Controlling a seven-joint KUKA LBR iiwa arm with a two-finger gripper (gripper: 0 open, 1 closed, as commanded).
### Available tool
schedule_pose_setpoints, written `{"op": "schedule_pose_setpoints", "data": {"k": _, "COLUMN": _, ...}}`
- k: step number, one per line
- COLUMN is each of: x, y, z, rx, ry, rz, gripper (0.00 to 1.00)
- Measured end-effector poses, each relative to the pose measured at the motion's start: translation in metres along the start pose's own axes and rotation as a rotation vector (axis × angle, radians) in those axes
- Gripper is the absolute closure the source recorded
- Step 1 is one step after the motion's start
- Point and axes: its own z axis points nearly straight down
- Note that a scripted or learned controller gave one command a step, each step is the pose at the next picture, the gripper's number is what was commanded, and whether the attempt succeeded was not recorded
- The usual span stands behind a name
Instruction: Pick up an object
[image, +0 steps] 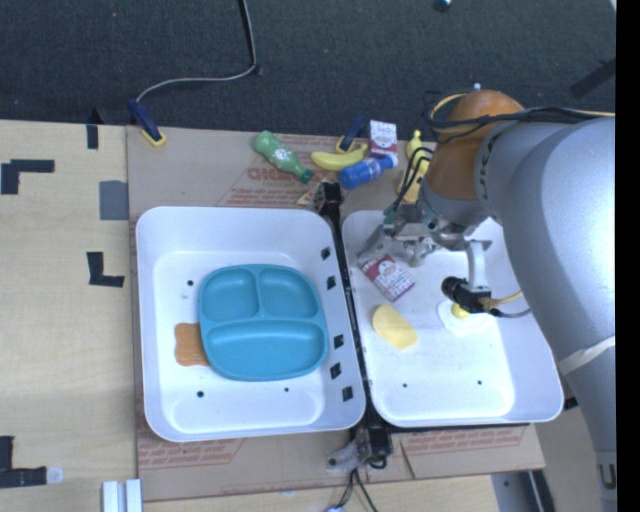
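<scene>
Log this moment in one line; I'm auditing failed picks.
gripper: over right bin | nearest: red-white packet | yellow block: untouched | grasp: unconfirmed

Bench (60, 300) with two white bins (160, 330)

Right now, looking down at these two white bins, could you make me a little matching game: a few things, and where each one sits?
Things:
1. blue divided plate
2. yellow block
3. banana
4. red-and-white packet

Places:
A. behind the bins, on the cardboard
B. right bin, nearest the gripper
C. left bin
D. right bin, nearer the front

Pairs: 1-C, 2-D, 3-A, 4-B
</scene>
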Motion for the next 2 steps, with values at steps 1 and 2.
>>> {"op": "schedule_pose_setpoints", "data": {"k": 1, "x": 0.0001, "y": 0.0001, "z": 0.0000, "rx": 0.000, "ry": 0.000, "rz": 0.000, "gripper": 0.00}}
{"op": "schedule_pose_setpoints", "data": {"k": 2, "x": 0.0019, "y": -0.0075, "z": -0.0002, "rx": 0.000, "ry": -0.001, "rz": 0.001, "gripper": 0.00}}
